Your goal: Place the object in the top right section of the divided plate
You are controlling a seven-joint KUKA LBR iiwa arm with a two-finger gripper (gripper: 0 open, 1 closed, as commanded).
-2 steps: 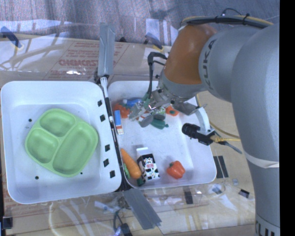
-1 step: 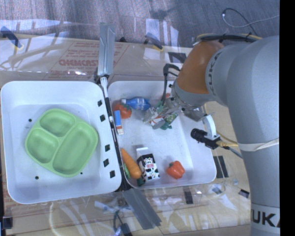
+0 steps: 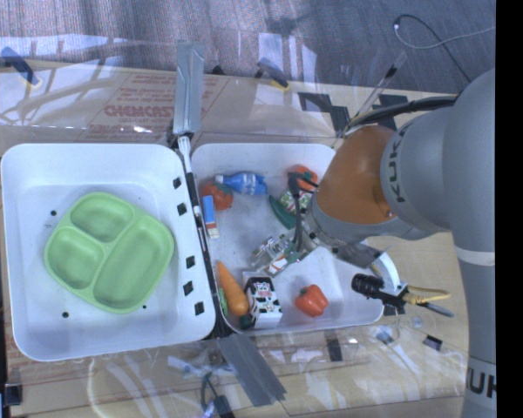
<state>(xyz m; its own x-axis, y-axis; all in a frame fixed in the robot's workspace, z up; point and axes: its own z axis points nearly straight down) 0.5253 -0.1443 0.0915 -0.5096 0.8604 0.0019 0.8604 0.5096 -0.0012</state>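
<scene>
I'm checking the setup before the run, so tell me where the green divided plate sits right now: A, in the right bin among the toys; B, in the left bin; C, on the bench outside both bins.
B: the plate lies alone in the left bin, while the carrot and other toys sit in the right bin.

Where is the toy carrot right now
The carrot lies in the right bin, at its lower left corner, against the wall shared with the left bin, just left of the black-and-white box.
</scene>
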